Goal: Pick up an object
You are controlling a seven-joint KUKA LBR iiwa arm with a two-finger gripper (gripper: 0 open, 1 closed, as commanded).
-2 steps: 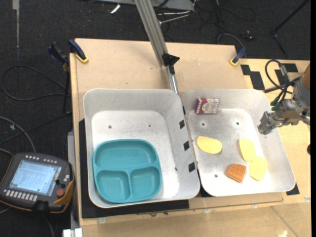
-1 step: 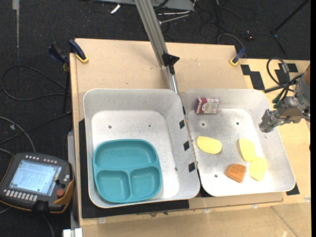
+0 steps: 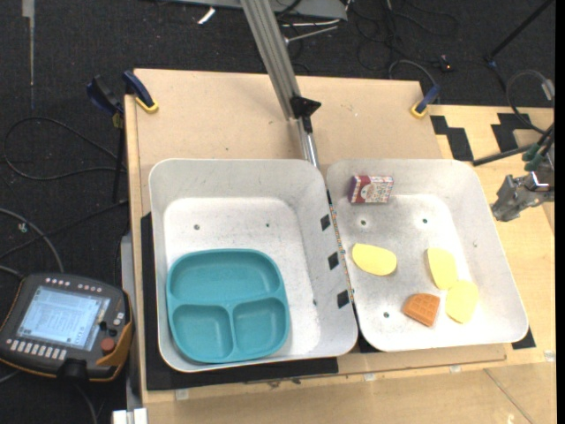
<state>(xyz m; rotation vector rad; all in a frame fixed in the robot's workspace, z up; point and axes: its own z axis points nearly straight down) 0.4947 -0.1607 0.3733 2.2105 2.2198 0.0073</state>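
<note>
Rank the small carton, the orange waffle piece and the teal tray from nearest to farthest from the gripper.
From the gripper at the right edge:
1. Small carton, right bin's back.
2. Orange waffle piece, right bin's front; not far behind the carton.
3. Teal tray, left bin.

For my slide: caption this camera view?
Gripper beside right bin of small items; teal tray in left bin.

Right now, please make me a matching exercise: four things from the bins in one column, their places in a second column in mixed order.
1. teal tray
2. small carton
3. orange waffle piece
4. gripper

A. right bin's far side
B. right bin's near side
C. left bin
D. beyond the right bin's right rim

Pairs: 1-C, 2-A, 3-B, 4-D
</note>
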